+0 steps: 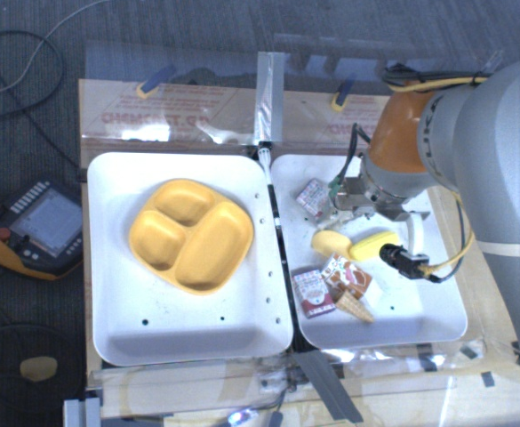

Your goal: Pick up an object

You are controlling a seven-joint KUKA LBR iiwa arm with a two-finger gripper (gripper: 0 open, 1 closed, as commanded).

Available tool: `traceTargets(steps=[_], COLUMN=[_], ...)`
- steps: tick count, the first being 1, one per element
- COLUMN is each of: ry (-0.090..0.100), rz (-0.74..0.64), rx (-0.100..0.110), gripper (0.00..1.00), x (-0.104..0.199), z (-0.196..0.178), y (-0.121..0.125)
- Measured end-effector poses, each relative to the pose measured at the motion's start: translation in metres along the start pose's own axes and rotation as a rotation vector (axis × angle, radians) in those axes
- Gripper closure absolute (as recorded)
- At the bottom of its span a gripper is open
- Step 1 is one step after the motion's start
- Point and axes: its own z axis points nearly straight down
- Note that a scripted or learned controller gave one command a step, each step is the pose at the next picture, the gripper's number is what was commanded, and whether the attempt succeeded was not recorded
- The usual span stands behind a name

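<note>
The right bin holds several small items: a silver and red packet, a pale yellow rounded piece, a yellow banana-like piece, a brown and red packet, a red and white packet and a tan cone. My gripper reaches down into the back of this bin, just right of the silver packet and above the yellow pieces. The grey wrist with its orange band covers it from above.
A yellow three-compartment plate lies in the left bin. A black plug on a yellow cable hangs by the banana-like piece. A pendant lies on the floor at the left, beyond the bench.
</note>
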Motion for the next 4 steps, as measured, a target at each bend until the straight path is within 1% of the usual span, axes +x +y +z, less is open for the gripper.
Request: traceTargets(steps=[1,2,3,4], ry=[0.000,-0.007,-0.003,-0.002], rz=[0.000,-0.090,0.074,0.036], rx=[0.000,-0.025,-0.017,-0.005], gripper=[0.00,0.00,0.00,0.00], x=[0.000,0.000,-0.009,-0.028], z=[0.000,0.009,0.009,-0.042], y=[0.000,-0.042,0.010,0.052])
